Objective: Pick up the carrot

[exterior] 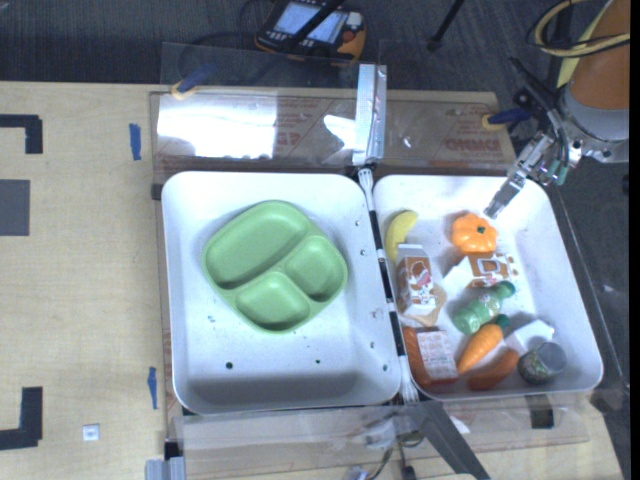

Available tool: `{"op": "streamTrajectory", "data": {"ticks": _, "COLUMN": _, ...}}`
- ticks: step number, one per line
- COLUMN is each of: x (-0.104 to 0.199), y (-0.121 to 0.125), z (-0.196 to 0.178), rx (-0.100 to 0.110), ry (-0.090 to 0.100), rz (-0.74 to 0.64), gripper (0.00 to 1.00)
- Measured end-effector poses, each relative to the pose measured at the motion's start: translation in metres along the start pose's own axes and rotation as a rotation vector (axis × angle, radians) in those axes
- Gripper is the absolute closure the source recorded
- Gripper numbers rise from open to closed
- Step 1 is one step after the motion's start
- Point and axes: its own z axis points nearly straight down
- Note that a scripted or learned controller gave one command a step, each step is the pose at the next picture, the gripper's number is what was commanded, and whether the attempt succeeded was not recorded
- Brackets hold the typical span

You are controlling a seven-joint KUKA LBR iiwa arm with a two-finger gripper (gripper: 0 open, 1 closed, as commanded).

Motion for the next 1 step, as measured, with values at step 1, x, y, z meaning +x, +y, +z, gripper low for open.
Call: {"op": "streamTrajectory", "data": {"ticks": 1, "x": -0.001, "y": -0.0319, "z": -0.0093, "rx": 0.003, "ry": 0.004, "rz": 0.172, "gripper": 0.0}}
